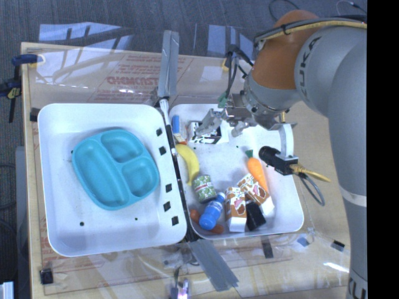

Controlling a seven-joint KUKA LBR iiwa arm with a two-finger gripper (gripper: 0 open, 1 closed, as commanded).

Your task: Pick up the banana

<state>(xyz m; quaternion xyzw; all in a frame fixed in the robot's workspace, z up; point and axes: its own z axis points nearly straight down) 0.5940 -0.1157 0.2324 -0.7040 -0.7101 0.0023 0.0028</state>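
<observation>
1. A single fixed camera looked down at a slant on the bench (124,73) from above.
2. Both white bins (56,229) sat within frame, at middle distance.
3. The arm (330,61) entered right of the bins.

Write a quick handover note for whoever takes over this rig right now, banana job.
Gripper: over the far left part of the right bin, nothing seen between its fingers.
Banana: lying in the right bin against the divider side, just in front of the gripper, next to a small can.
Done: the approach only.
Left: grasp the banana and lift it.
</observation>
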